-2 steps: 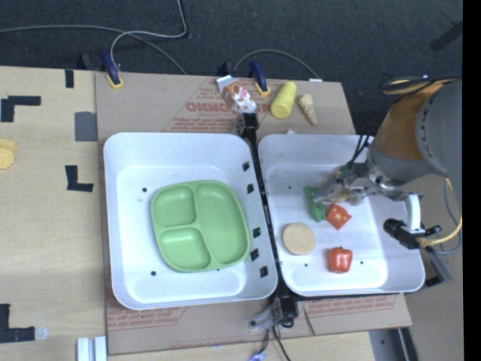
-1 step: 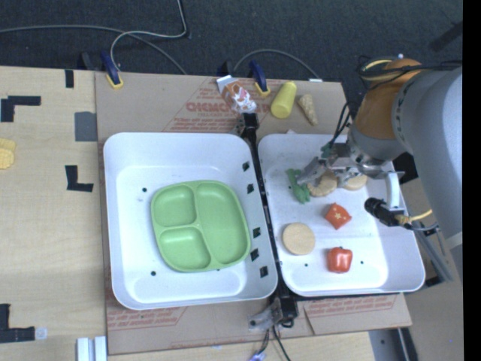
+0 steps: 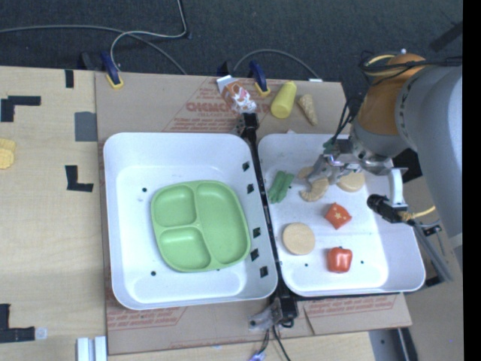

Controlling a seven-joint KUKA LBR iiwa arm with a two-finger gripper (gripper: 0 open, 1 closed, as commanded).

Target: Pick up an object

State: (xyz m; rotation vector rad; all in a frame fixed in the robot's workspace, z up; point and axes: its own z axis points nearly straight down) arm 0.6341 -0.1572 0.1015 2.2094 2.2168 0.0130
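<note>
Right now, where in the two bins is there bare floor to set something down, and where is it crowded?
Bare floor rings the green divided plate in the left bin, widest along its upper edge. In the right bin, a patch lies right of the two red pieces. Crowded: the upper middle, where the gripper sits among tan pieces.

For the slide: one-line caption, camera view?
Gripper over tan pieces in right bin; green tray in left bin.

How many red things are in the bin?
2. One red piece lies mid right bin; another red one sits nearer its front. The arm may hide more.
</note>
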